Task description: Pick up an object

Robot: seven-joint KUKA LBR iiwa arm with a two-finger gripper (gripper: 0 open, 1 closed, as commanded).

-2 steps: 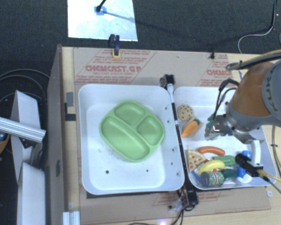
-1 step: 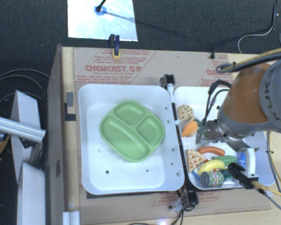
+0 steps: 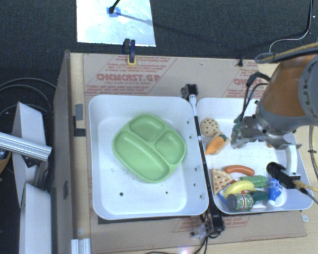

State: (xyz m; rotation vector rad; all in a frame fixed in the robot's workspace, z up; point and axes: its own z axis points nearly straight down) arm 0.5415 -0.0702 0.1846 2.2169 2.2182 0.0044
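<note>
Toy food (image 3: 238, 187) in right bin (image 3: 299, 205)

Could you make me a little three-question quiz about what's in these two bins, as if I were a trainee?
1. True or false: the green plate lies in the left bin.
2. Which item lies nearest the cookie? A) banana B) carrot C) sausage
3. Fill in: the pincer hovers over the ___ bin.

Key:
1. True; the plate has three compartments and sits alone there.
2. B; the carrot lies just below the cookie, by the divider.
3. Right; it hangs above the right bin, to the carrot's right, with nothing seen between its fingers.
</note>
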